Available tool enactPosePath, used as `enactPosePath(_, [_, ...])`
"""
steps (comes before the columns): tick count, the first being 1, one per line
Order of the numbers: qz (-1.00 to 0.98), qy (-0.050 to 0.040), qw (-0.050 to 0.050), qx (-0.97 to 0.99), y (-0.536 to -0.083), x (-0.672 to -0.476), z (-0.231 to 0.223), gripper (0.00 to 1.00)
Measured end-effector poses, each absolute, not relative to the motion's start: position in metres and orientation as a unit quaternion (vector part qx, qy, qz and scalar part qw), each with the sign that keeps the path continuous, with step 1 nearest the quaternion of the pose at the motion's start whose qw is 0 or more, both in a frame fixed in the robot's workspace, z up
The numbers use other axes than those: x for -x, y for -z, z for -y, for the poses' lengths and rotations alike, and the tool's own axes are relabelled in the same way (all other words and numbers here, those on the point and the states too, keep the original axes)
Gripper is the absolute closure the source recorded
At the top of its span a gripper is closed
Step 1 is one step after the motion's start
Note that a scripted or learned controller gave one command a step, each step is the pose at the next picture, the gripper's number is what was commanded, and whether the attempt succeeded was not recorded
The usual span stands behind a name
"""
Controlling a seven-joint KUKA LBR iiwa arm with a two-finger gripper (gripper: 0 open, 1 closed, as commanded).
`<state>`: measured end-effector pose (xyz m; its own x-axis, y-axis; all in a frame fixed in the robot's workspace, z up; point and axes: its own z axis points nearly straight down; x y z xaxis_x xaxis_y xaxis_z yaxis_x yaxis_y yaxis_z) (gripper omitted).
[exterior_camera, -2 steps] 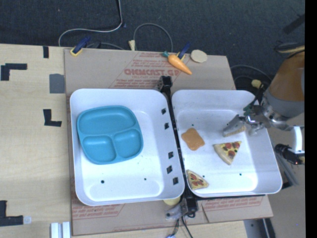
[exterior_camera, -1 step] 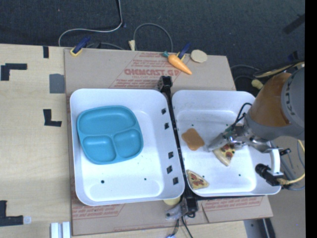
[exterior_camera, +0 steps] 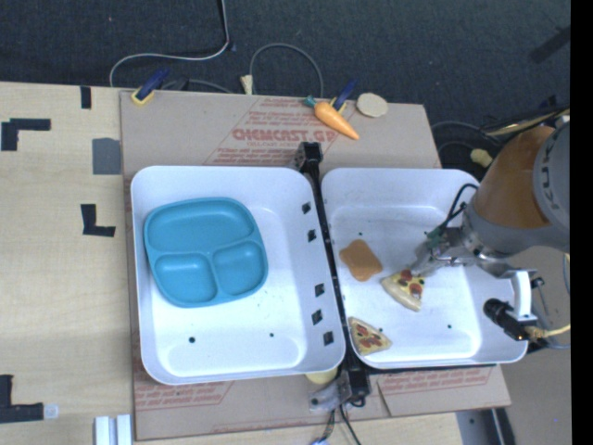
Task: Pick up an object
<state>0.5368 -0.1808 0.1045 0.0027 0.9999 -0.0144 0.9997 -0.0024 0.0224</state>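
Pizza slice (exterior_camera: 406, 289) just left of my gripper (exterior_camera: 429, 260): light, stiff, flat; pinch its edges. Jaw state unclear.

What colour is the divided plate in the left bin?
Light blue; the divided plate shows clearly in the camera view.

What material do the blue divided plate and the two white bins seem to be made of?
The blue divided plate looks like moulded plastic with a matte finish: uniform colour, rounded compartment edges, no sharp glare. The two white bins also appear to be plastic, smooth and slightly glossy, with soft rounded corners; thin painted metal cannot be ruled out.
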Motion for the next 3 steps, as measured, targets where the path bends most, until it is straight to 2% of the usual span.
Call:
enactPosePath(1, [-0.706, -0.0011, 0.009, -0.708, -0.101, -0.534, 0.179, 0.0])
enactPosePath(2, [-0.708, -0.0008, 0.003, -0.706, -0.148, -0.576, 0.209, 0.0])
enactPosePath(3, [-0.706, -0.002, 0.006, -0.709, -0.087, -0.536, 0.18, 0.0])
